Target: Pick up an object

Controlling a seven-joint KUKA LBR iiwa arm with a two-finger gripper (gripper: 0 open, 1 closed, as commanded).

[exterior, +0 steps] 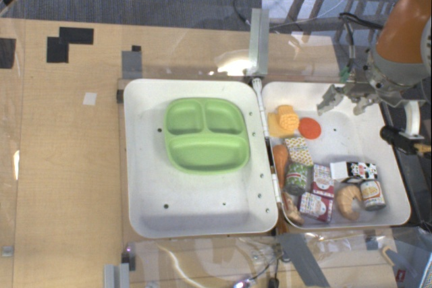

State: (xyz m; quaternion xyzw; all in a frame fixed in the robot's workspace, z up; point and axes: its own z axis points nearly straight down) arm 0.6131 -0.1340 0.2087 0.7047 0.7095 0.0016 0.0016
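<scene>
Camera view puts your gripper (343,99) above the bare far part of the right bin (398,165), jaws spread and holding nothing. Candidate objects crowd the near side of that bin: croissant (349,202), cans, packets, with an orange disc (310,128) nearest the jaws. Risk: a descent there may wedge between neighbours and slip. Arm enters beyond the bin, wrist angled down

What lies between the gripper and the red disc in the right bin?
Bare white bin floor separates the gripper from the red disc, seen in the camera view.
</scene>
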